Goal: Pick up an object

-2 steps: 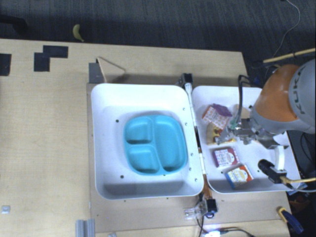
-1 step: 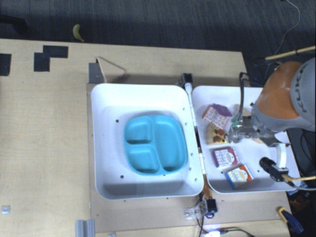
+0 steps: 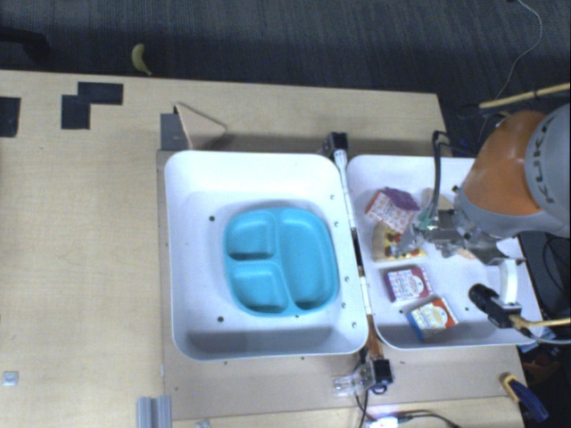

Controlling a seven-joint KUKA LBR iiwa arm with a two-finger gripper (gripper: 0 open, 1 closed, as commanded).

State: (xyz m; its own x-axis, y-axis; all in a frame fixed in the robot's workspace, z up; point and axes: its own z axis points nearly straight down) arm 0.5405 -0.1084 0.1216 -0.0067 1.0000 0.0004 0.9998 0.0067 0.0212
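Note:
The right bin [image 3: 464, 172] holds several small packets. A pink speckled packet [image 3: 384, 209] lies at its upper left with a purple wrapper [image 3: 404, 198] beside it. Below them is a small yellow and brown item [image 3: 393, 242]. A red and white packet [image 3: 407, 283] lies at the bin's middle left, and a small carton with a blue edge [image 3: 430, 317] sits near the front wall. My gripper [image 3: 435, 233] hangs low over the bin's middle, just right of the yellow and brown item, under the orange-banded wrist [image 3: 504, 176].
The left bin [image 3: 192, 239] carries a blue divided tray [image 3: 280, 259] in its middle. A wall with a black clip [image 3: 337, 143] parts the two bins. The tan bench [image 3: 80, 266] stretches out to the left.

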